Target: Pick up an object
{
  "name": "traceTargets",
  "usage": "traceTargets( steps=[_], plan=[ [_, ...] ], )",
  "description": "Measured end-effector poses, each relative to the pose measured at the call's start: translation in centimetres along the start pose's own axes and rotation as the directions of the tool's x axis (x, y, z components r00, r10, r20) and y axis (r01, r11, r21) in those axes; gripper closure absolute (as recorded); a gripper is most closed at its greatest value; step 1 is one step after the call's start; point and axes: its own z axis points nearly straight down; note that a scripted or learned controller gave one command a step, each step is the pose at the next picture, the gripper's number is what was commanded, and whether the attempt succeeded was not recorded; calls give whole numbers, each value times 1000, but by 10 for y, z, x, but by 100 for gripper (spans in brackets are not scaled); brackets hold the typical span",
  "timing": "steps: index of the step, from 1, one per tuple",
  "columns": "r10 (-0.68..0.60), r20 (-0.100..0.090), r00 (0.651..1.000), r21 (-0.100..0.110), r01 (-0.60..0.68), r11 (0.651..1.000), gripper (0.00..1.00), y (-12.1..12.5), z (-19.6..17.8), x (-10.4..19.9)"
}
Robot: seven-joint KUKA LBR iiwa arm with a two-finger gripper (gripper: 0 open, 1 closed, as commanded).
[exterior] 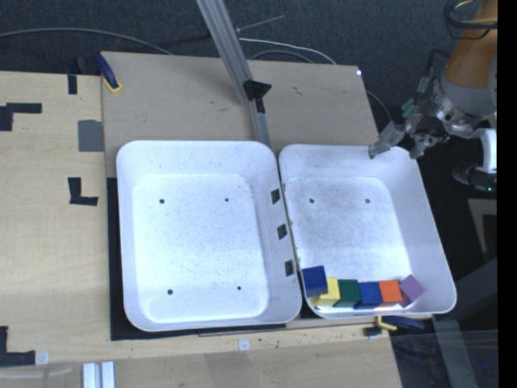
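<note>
A robotics lab: a plywood table (48,217) marked with black tape carries two shallow white bins (129,217), beside an aluminium mounting rail (222,31), loose cables (307,52) and dark carpet (339,6).

I can read no text, label, brand name or number anywhere from my feed. The black tape pieces (78,191) on the desk (48,241), left of the left bin (129,168), are plain strips and angles, not letters. The coloured blocks (360,291) along the near wall of the right bin (420,217) have bare faces. The small dark tabs (281,231) between the two bins carry no marking I can make out.
</note>
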Motion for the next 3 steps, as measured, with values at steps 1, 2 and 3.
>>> traceTargets(
  steps=[1,2,3],
  plan=[
    [1,-2,1000,6,-1,1000,0,-18,62,0],
    [-2,-2,1000,-8,2,1000,0,-74,-43,49],
    [-2,-3,1000,-4,2,1000,0,-144,-86,95]
  ],
)
